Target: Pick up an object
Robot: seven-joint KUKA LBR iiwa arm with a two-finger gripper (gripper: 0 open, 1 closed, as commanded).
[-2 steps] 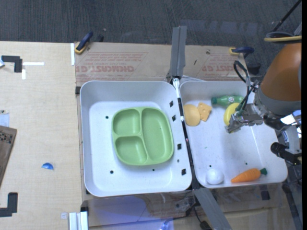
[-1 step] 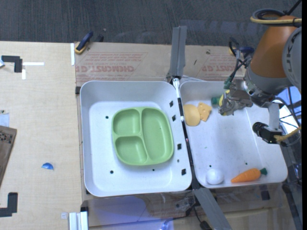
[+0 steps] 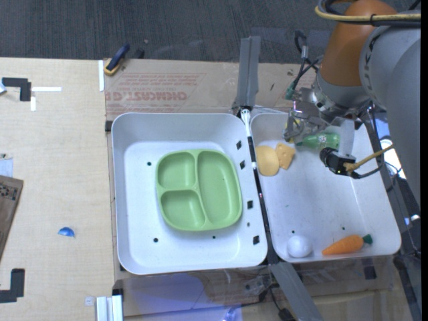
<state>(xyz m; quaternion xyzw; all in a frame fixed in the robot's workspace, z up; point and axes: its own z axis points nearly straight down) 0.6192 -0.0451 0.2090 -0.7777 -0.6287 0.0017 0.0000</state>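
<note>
The hand [image 3: 299, 131] hangs low at the right bin's [image 3: 374, 209] far edge, over a green object [image 3: 322, 140] (whether it grips, I cannot tell); a yellow toy [image 3: 274, 158] lies just beside; a carrot [image 3: 346, 245] and white ball [image 3: 299, 247] sit near the front wall.

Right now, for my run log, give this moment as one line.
gripper over right bin | green item beneath | grasp unconfirmed | carrot untouched

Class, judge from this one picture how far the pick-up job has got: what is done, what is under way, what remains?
Done: the gripper has reached the right bin's far end. Under way: it hangs over a green object, beside the yellow item. Left: nothing is visibly grasped or lifted; the carrot and white ball lie untouched.
</note>
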